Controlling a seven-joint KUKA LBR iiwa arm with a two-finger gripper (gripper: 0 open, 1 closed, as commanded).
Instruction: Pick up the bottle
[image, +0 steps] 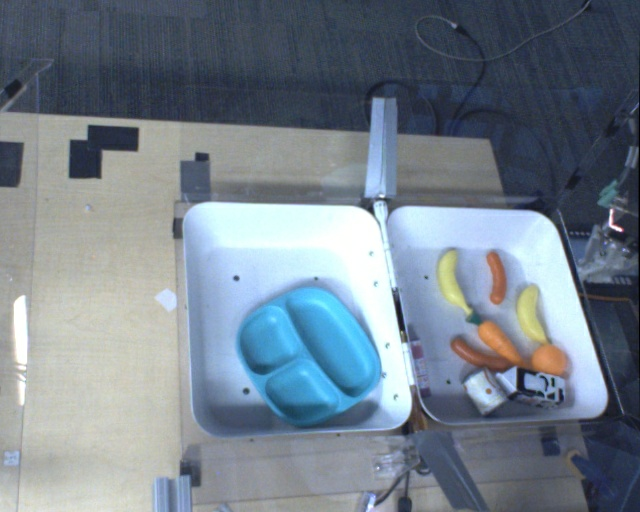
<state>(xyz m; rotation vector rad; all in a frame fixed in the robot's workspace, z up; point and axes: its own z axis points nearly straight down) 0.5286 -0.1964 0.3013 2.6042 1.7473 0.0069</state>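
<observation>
Bottle (483, 391) lies crowded by the right bin's (420, 240) front edge. A grab might snag the black-and-white toy (541, 386) just beside it. I cannot tell the gripper's state.

On the pale wooden counter (100, 330) sit two shallow white bins side by side. The left bin (215, 235) holds a blue three-compartment plastic tray (309, 354), tilted in its lower middle. The right bin (545, 232) holds two yellow toy bananas (452, 280) (529, 314), an orange toy sausage (496, 277), an orange toy carrot (497, 341), a small white bottle (483, 390) and a black-and-white object (540, 386) clustered near its lower edge.
</observation>
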